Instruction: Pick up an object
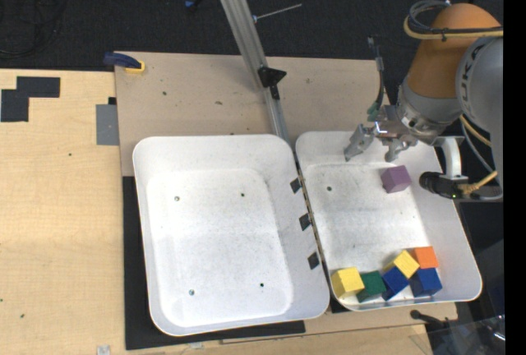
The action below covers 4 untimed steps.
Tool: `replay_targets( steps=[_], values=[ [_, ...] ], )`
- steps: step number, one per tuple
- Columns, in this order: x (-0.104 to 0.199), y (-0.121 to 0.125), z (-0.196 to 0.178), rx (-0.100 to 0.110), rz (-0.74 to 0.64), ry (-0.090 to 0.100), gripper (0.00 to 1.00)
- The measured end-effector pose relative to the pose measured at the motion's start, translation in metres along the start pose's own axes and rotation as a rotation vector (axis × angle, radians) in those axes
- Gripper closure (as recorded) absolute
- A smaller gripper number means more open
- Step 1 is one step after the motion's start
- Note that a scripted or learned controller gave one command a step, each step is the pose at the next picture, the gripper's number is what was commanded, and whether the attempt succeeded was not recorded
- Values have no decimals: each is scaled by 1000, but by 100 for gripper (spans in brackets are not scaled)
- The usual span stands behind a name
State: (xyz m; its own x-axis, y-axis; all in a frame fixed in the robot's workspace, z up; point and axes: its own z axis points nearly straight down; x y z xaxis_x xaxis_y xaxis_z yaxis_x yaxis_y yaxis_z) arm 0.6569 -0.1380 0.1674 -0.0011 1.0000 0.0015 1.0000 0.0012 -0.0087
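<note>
At the near edge of the right bin [460, 263], a cluster of blocks sits packed into the corner: a yellow block [348, 280], a green block [371, 286], a second yellow [405, 264], an orange block [425, 255] and two blue blocks [395, 282] [425, 283], most of them touching one another. The left bin [156, 172] lies beside it, the two joined by dark clips along the shared rim.

Further back in the right bin, a purple block [396, 178] lies alone on the floor, well apart from the cluster. Just behind it and a little to its left hangs the gripper [376, 149], its two fingers spread apart with nothing between them. The fingertips look to be above the bin's far end, not on the floor, though the slant of the view makes height hard to judge. Behind that rises the grey arm [481, 82] with its orange band [448, 49], and a slanted metal rail [246, 33] crosses the bench [189, 94] beyond.

The step in hand appears to be the approach: nothing is grasped yet. The purple block seems the likeliest target, being nearest and free on all sides. The next move calls for shifting the open fingers toward the near side until they straddle it, descending to the floor, then closing. A misjudged offset would likely nudge the block away instead of trapping it.
</note>
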Motion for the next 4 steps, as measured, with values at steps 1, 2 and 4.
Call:
replay_targets(
  steps=[1,2,4],
  values=[
    [-4,5,61,1,2,-1,0],
    [-4,7,46,-6,2,-1,100],
    [-5,-3,-44,-11,2,-2,100]
  ],
)
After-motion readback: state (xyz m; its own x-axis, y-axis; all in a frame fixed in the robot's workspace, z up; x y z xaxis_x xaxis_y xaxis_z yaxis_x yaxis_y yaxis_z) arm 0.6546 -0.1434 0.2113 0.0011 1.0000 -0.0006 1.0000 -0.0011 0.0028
